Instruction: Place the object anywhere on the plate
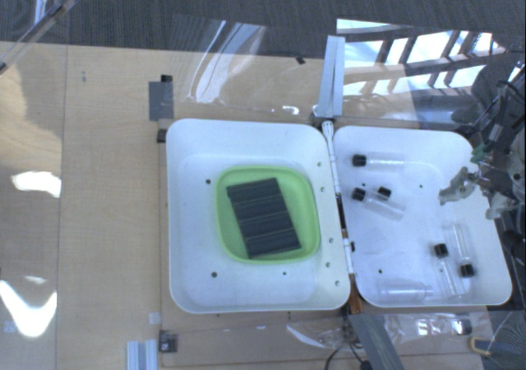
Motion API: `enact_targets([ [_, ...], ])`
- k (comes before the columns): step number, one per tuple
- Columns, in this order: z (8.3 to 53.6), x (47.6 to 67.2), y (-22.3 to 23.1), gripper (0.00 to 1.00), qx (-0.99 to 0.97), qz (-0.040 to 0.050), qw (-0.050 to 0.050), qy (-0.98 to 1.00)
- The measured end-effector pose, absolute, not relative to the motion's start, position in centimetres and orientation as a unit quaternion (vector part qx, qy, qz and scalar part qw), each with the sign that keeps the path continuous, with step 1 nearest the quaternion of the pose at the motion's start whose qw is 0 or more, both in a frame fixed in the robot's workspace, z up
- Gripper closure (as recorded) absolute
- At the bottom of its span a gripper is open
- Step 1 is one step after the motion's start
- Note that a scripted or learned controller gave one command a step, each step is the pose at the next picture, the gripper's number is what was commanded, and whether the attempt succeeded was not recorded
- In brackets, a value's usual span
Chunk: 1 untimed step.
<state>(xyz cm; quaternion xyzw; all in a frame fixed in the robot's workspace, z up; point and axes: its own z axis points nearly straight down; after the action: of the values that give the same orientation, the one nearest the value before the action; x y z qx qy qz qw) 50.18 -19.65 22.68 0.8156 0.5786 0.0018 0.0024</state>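
Looking down, we see the tool at the right bin's far right edge, w/ the clear black-capped vials scattered to its left and below; the nearest pair sits just below it, long axes running roughly top-to-bottom. We can't tell how the tool stands, open or closed. The green plate lies well apart in the left bin, already carrying a dark ribbed block.

plate: dark block covers centre | rim free, seemingly
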Motion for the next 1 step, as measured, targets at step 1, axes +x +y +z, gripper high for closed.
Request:
enact_targets([
  [1,23.77,49.90,-13.89,0.00,0.830,0.0022,0.002,0.558],
])
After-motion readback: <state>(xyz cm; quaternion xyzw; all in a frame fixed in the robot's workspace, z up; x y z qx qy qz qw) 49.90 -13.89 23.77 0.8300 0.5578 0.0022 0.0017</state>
